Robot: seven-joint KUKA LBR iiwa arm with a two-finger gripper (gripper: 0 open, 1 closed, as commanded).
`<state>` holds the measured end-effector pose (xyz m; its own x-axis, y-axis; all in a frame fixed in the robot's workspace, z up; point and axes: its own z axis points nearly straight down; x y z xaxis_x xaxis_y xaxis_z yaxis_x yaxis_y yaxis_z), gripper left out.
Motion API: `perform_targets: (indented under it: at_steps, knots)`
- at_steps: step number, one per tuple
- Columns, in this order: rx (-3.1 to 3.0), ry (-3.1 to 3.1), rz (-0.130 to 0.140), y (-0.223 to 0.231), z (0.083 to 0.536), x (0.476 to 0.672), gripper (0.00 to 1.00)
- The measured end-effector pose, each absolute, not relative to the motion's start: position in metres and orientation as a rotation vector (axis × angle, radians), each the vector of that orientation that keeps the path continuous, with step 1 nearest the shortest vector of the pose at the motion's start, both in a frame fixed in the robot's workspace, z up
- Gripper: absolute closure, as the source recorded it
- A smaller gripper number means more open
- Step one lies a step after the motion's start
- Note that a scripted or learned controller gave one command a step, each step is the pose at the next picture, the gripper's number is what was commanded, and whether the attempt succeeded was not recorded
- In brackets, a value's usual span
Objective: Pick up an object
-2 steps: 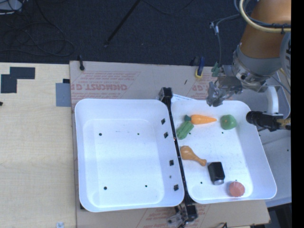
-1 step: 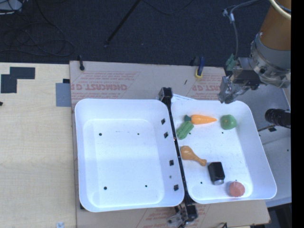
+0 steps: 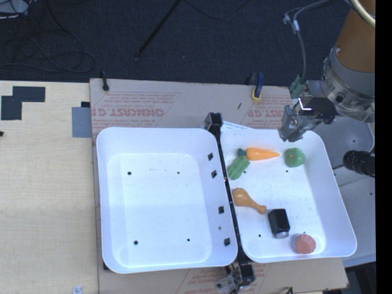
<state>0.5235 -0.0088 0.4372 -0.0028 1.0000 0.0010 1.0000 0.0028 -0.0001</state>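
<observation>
Low in the frame, a pink ball sits beside a black block in the right bin. The gripper hangs at the bin's upper edge, just above the green ball, probably light, smooth and apt to roll; grip across its middle. Its jaws are too dark to read; nothing visibly held.

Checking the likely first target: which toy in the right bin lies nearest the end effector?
The round green toy, just below the end effector; the carrot lies farther left.

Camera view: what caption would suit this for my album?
End effector above the right bin, near a toy carrot and green ball.
</observation>
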Motion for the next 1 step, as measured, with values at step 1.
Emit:
perform_targets:
  at_steps: [1]
  knots:
    - [-2.217,-2.229,-0.006,0.0349,0.5034,0.4978,1.0]
